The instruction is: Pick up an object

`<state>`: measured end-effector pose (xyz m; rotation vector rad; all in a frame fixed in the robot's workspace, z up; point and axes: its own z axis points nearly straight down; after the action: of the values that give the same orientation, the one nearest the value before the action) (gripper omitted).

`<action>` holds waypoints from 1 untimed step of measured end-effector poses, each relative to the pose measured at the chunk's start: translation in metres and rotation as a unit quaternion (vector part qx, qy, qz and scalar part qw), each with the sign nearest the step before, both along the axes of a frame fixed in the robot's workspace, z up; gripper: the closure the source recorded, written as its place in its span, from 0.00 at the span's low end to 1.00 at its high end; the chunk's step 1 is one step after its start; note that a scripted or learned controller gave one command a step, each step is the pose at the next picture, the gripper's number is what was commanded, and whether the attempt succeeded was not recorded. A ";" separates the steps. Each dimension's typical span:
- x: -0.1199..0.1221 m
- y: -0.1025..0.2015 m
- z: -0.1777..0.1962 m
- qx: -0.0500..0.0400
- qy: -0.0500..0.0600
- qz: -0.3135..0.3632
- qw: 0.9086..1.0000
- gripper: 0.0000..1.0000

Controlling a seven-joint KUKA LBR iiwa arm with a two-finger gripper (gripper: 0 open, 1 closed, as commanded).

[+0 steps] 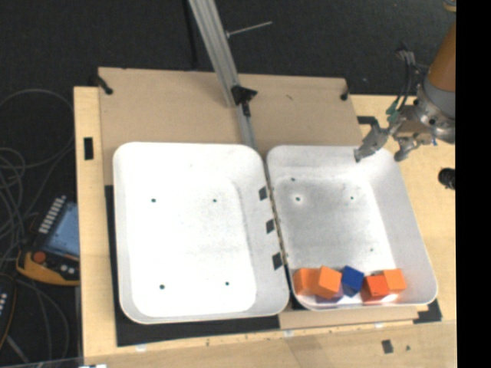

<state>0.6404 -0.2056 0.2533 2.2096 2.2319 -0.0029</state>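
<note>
Several small blocks lie along the near edge of the right bin [383,182]: an orange block [317,280], a blue block [352,279] and another orange block [383,284], with a purple piece partly hidden under them. My gripper [381,146] hangs over the bin's far right corner, well away from the blocks. Its two fingers are spread apart with nothing between them.
The left bin [192,228] sits beside the right one, joined by small clips at the middle. A slanted metal rail [219,44] rises at the back. Cables and a handheld pendant [54,244] lie off the bench's left side.
</note>
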 end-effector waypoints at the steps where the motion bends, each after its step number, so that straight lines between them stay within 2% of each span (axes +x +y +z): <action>1: -0.047 0.060 -0.088 0.003 0.004 -0.002 1.000 0.00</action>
<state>0.5937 -0.1456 0.1648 2.2214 2.2347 -0.0065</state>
